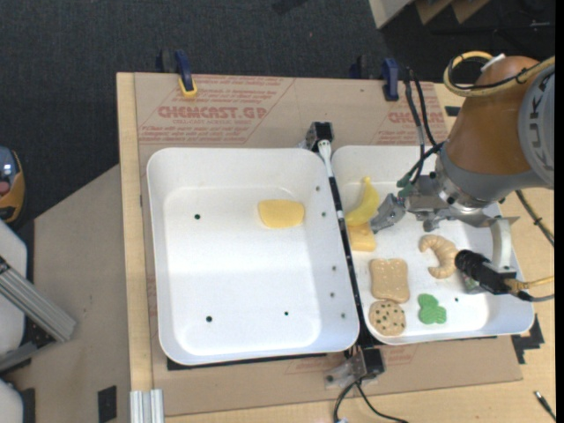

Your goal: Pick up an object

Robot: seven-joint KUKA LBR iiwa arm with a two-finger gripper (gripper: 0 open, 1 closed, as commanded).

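Banana [366, 203] just left of jaws [388, 216], in right bin [502, 320]
Long axis up-and-down along bin divider, tip touching yellow block [360, 239] below; jaws low beside it, opening impossible to tell, nothing seen held.

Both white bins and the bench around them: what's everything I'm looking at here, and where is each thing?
Left bin: one, white, left half of the board.
Right bin: one, white, beside it.
Pale yellow piece: one, upper middle of left bin.
Banana: one, yellow, right bin's left edge.
Yellow block: one, just below the banana.
Croissant: one, tan, right bin's middle.
Cracker: one, tan, below the block.
Cookie: one, speckled, right bin's front.
Green piece: one, right of cookie.
Clamps: two, blue, board's far edge.
Arm: one, orange and grey, over the right bin.
Gripper: one, grey, beside the banana.
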